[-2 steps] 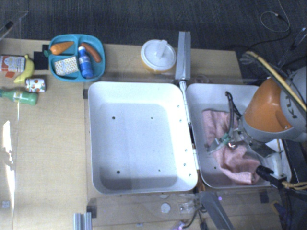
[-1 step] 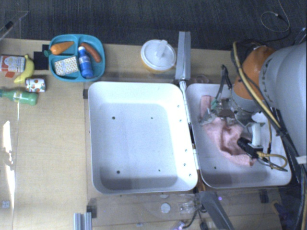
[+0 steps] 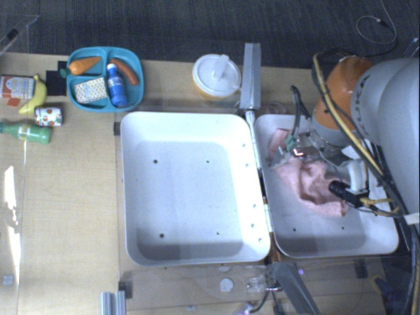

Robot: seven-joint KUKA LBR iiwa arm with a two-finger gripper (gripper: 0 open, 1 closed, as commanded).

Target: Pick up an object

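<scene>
The arm [image 3: 384, 104] comes in from the right and bends down over the right bin [image 3: 328, 241]. Its jaws [image 3: 295, 151] sit low in the far left part of that bin, just at the far edge of a pink cloth [image 3: 316, 184]. Cables and the wrist crowd the spot, so I cannot tell how far apart the jaws stand or whether they have hold of anything.

The cloth lies crumpled on the bin floor, spread from the far left corner toward the middle, with a black part of the tool lying across its right side. The near part of that bin floor is bare.

The left bin [image 3: 190, 189] lies just beside it, their rims touching along the middle.

On the surface [image 3: 65, 209] beyond the left bin stands a blue tray [image 3: 105, 79] with divided sections holding toy food, among them an orange carrot shape and a blue bottle. To its right, near the bins' far edge, sits a white lidded cup [image 3: 216, 75]. At the far left are a banana [image 3: 34, 96], a small can [image 3: 48, 116] and a green bottle [image 3: 26, 132] lying on its side.
</scene>
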